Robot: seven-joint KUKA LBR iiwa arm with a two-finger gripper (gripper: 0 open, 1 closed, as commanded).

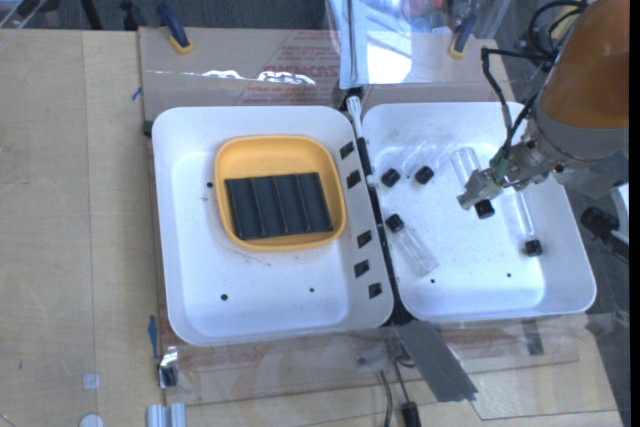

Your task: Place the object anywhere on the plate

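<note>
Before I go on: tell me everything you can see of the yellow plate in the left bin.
The plate is yellow-orange, squarish with rounded corners and a raised rim, and looks like plastic. It lies flat in the left bin, towards the bin's far side and roughly centred across it. A dark ribbed rectangular insert, slightly askew, covers most of its floor. Nothing else rests on it. The claw is apart from it, over the right bin.

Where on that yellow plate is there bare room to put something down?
The yellow plate has bare room only along its rim strip, since the dark ridged block fills its middle. The left bin floor around it is free. The right bin is crowded with clear vials.
</note>
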